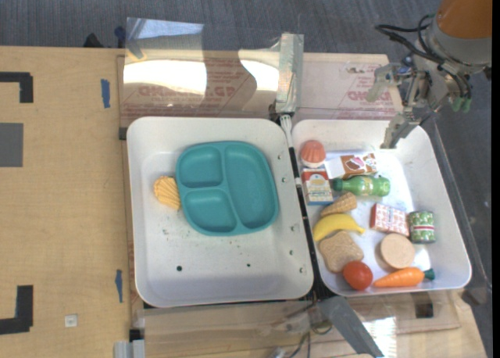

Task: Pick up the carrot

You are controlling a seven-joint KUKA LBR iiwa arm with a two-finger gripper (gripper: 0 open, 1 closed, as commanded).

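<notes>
Orange carrot (398, 277), green tip, lying flat

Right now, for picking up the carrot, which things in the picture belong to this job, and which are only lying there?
Belong to the job:
- carrot, at the near edge of the right bin
- gripper, above that bin's far corner

Only lying there:
- tomato, touching the carrot's tip
- banana
- green bottle
- green can
- teal divided plate in the left bin
</notes>
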